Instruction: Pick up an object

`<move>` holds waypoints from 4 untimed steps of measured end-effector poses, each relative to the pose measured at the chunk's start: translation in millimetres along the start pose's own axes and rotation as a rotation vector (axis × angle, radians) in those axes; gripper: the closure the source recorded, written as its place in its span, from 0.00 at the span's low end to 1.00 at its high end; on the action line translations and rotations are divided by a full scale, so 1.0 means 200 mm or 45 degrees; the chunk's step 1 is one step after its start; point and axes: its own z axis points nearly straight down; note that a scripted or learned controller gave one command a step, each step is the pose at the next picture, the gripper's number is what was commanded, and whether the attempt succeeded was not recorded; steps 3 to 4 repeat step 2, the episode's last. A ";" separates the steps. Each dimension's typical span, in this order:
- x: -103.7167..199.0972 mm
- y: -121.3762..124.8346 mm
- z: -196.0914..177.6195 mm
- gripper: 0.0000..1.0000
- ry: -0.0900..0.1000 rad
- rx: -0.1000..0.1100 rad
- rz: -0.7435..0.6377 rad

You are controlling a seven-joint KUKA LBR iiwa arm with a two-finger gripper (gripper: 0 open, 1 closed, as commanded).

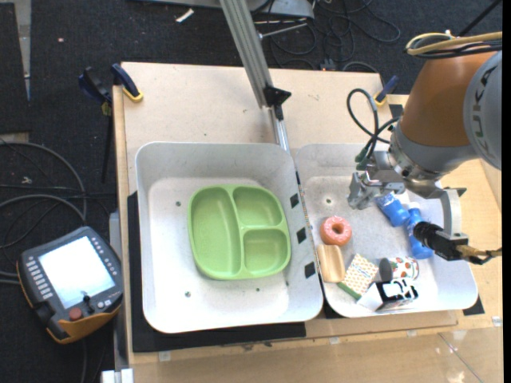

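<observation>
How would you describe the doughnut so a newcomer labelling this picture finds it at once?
Look in the right-hand white bin, near its left wall. The doughnut lies there, just above a tan block. It is the one pink ring with a hole.

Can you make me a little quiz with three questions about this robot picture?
1. True or false: the green plate sits in the left bin.
2. Which is nearest the pink donut? A) tan block B) blue object C) green plate
3. What colour is the band above the robot's wrist?

Key: 1 true; 2 A; 3 orange.
</observation>
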 end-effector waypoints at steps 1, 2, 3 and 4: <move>0.27 0.03 -0.04 1.00 0.000 -0.003 -0.001; 0.59 0.07 0.00 1.00 0.000 -0.002 -0.003; 0.59 0.07 0.00 1.00 0.000 -0.002 -0.003; 0.59 0.07 0.00 1.00 0.000 -0.002 -0.003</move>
